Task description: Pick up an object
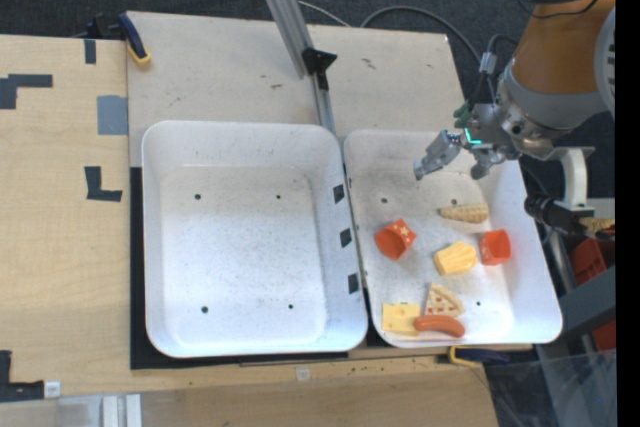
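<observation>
Hovering with fingers spread and nothing between them, the gripper (455, 162) sits above the right bin (530, 315); just below lies a tan ridged bread-like piece (464, 212), beside glossy plastic toy food.

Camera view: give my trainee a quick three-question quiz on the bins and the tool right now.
1. True or false: the toys all lie in the right bin.
2. Which toy lies nearest the tool? A) the sausage B) the tan bread-shaped piece C) the yellow cheese block
3. Fill in: the tool hangs over the ___ end of the right bin, near or far from the camera.

Key: 1 true; the red piece, the orange-red cup, the pizza slice and the rest sit there. 2 B. 3 far.
</observation>
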`<state>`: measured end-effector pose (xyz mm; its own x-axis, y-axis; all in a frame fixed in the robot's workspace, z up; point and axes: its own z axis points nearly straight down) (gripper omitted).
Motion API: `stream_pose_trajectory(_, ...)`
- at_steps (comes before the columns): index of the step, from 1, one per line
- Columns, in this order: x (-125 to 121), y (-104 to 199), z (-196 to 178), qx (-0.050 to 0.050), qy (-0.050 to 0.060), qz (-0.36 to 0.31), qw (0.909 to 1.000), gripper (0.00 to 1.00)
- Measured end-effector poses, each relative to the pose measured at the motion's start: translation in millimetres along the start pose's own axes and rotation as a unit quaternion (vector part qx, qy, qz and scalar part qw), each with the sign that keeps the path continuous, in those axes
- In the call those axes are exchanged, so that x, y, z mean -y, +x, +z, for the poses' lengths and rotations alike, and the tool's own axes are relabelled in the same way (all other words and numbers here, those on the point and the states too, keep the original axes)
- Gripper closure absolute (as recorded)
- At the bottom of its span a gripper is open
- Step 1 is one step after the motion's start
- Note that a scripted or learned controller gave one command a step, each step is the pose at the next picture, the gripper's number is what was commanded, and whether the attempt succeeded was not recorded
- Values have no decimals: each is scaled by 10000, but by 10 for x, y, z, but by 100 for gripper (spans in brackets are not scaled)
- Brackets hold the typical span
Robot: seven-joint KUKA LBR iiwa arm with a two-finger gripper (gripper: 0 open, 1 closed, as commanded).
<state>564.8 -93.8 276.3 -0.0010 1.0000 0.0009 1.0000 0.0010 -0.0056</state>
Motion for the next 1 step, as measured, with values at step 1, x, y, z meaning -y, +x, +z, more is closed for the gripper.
stream_pose_trajectory(1, -6, -2, -20, 4, -19, -4, 10000, 0)
